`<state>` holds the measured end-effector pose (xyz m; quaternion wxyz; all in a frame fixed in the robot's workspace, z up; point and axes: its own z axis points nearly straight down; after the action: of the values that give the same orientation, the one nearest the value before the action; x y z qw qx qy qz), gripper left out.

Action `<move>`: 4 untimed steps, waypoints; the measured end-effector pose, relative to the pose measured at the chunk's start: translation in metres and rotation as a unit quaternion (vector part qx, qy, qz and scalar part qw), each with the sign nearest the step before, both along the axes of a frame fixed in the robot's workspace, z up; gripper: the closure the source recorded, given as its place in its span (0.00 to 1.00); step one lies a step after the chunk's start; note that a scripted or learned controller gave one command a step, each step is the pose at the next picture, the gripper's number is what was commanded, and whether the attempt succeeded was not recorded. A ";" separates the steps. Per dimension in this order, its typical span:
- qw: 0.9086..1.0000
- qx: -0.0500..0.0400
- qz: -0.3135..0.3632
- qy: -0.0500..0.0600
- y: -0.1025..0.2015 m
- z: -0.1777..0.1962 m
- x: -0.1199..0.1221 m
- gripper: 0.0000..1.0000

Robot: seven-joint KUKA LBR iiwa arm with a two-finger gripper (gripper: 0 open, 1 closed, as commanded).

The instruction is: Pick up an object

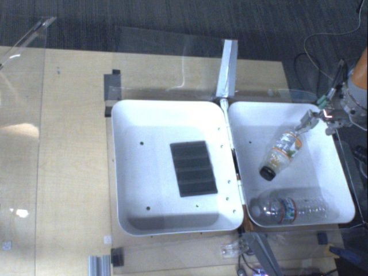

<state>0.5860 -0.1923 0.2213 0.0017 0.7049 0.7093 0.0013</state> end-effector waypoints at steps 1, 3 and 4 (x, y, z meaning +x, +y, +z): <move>0.999 -0.001 0.049 -0.003 0.036 -0.119 -0.002 0.00; 1.000 -0.001 -0.007 -0.011 0.046 -0.126 -0.015 0.00; 1.000 -0.001 -0.007 -0.014 0.047 -0.114 -0.013 1.00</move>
<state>0.5733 -0.1454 0.1073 0.0122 0.7095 0.7046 0.0103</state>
